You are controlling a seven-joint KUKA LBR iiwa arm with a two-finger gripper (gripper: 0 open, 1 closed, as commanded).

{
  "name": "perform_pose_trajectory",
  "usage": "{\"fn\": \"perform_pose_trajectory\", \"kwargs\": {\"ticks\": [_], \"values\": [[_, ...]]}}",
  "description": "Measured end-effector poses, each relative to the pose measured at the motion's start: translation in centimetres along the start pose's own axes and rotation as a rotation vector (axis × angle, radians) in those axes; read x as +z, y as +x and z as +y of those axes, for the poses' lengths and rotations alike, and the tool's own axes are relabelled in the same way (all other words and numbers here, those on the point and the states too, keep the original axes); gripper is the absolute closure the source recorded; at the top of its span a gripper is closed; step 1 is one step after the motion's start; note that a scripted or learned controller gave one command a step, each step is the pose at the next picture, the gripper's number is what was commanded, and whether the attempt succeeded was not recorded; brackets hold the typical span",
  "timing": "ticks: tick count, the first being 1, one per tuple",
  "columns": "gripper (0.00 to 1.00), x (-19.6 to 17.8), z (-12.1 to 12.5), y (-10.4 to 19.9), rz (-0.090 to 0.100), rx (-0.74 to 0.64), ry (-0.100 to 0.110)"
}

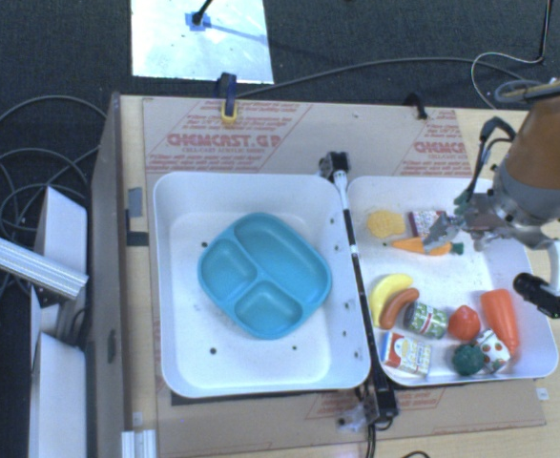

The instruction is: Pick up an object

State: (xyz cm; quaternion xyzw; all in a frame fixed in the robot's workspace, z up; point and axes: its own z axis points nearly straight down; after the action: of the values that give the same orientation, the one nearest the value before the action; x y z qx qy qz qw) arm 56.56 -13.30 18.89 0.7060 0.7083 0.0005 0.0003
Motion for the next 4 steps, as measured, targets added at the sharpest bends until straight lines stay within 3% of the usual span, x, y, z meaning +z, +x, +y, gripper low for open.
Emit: {"fn": "perform_pose_trajectory", "kwargs": {"ticks": [1,2,3,4], "values": [[0.00,8.6,-1.1,2.6,-0.002,0.002,-0.019],[0.00,10.5,3.4,4.5,0.000,0.000,0.000],[0.00,10.8,7.7,4.0,0.005,0.005,0.025],[0.00,10.9,9.6,3.0,0.007,0.008,0.034]]}}
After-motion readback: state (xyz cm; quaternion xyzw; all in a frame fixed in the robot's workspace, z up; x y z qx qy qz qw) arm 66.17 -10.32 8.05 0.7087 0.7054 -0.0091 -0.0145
